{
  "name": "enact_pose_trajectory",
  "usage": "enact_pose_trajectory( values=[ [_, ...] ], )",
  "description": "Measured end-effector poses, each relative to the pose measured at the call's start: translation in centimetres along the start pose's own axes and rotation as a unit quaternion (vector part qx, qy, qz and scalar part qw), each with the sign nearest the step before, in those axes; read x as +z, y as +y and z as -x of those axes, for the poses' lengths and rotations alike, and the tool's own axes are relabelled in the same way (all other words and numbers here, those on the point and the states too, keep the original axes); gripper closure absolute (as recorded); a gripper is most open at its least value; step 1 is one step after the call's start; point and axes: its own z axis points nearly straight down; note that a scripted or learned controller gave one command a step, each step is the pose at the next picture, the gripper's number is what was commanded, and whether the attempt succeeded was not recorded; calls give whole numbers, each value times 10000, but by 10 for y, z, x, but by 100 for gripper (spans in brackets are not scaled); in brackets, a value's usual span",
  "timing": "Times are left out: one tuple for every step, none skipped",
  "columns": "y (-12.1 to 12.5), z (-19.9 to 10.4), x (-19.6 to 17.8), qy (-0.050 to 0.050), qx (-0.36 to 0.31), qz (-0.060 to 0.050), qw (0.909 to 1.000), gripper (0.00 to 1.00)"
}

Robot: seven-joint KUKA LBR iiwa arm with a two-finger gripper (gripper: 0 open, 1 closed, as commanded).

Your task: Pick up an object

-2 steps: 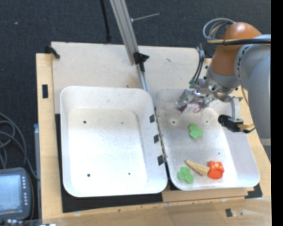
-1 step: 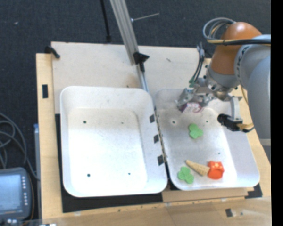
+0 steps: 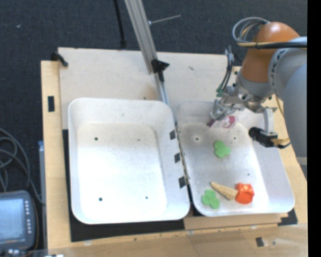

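We are at the approach-and-grasp step: our arm [image 3: 267,63] reaches in from the right and has its hand [image 3: 220,113] low over the far part of the right bin [image 3: 267,197], directly against a small pink-and-white object [image 3: 228,121] that lies by the bin's far wall. The view is too small and too cluttered at the wrist to settle the hand's condition, so we cannot tell whether it is released, clenched, or grasping the pink object; we treat the object as not yet secured. The other candidates all lie in the same bin: a green clover-shaped piece [image 3: 222,149] near the middle, and, toward the near edge, a second green piece [image 3: 210,198], a tan cone [image 3: 222,190] and an orange-red piece [image 3: 244,194], the cone touching the orange-red piece. The left bin [image 3: 80,116] stands beside it on the bench [image 3: 107,68]. In our judgement the next move calls for closure on the pink object, then a straight vertical lift clear of the bin wall, with confirmation that the object rises with the hand; if it stays down, we re-approach or select the green clover-shaped piece, which lies apart from its neighbours
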Motion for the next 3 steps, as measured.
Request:
enact_pose_trajectory(
  values=[
    [3, 12, -55, 37, 8, -68, 10000, 100],
    [6, 13, -108, 37, -3, -63, 10000, 100],
    [-13, -31, -98, 44, -12, -104, 9999, 100]
  ],
)
